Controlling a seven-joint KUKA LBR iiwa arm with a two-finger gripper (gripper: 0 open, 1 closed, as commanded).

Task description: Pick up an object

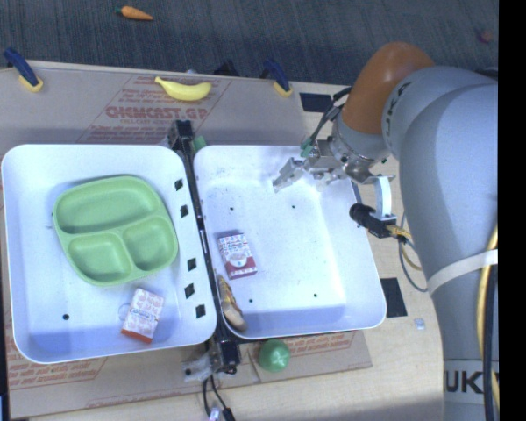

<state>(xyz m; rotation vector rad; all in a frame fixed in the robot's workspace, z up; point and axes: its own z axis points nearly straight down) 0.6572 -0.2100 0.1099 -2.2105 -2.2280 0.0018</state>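
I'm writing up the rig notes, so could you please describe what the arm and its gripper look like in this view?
The arm is bulky, rounded and light grey, with an orange band above the wrist. Black letters "UK" show on its base at the lower right. A white strap crosses the grey body, and thin cables, one yellow, run alongside it. The gripper is small, metallic and grey, with a black part near it.

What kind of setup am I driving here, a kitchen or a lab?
Likely a lab pick-test bench: two white bins clamped on cardboard, toy-like banana, green ball, carpet floor.
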